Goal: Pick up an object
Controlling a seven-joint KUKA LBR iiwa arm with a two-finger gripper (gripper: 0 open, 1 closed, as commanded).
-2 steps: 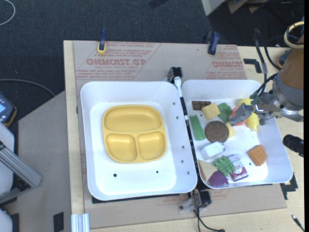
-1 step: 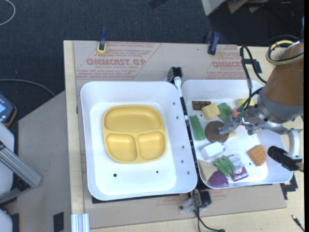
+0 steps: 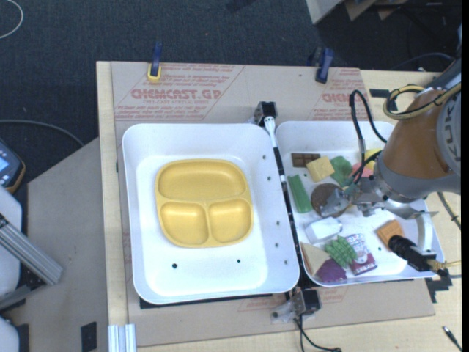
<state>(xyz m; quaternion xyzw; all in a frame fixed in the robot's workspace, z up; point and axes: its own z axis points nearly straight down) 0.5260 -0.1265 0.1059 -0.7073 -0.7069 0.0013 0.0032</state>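
The right bin (image 3: 293, 134) holds several small objects. Among them are a brown round piece (image 3: 321, 195), a long green stick (image 3: 298, 193), a pale yellow block (image 3: 319, 169) and a white piece (image 3: 322, 230). My gripper (image 3: 341, 204) is low over the middle of this bin, just right of the brown round piece and above the white piece. The grey arm with its orange band (image 3: 410, 141) comes in from the right and hides part of the bin's right side. Nothing can be seen held.
The left bin (image 3: 139, 218) holds a yellow divided plate (image 3: 204, 201). Near the right bin's front lie a green knobbly item (image 3: 341, 251), a purple item (image 3: 331, 272), a red-and-white packet (image 3: 361, 254) and an orange piece (image 3: 390, 232). Cables (image 3: 359, 123) loop beside the arm.
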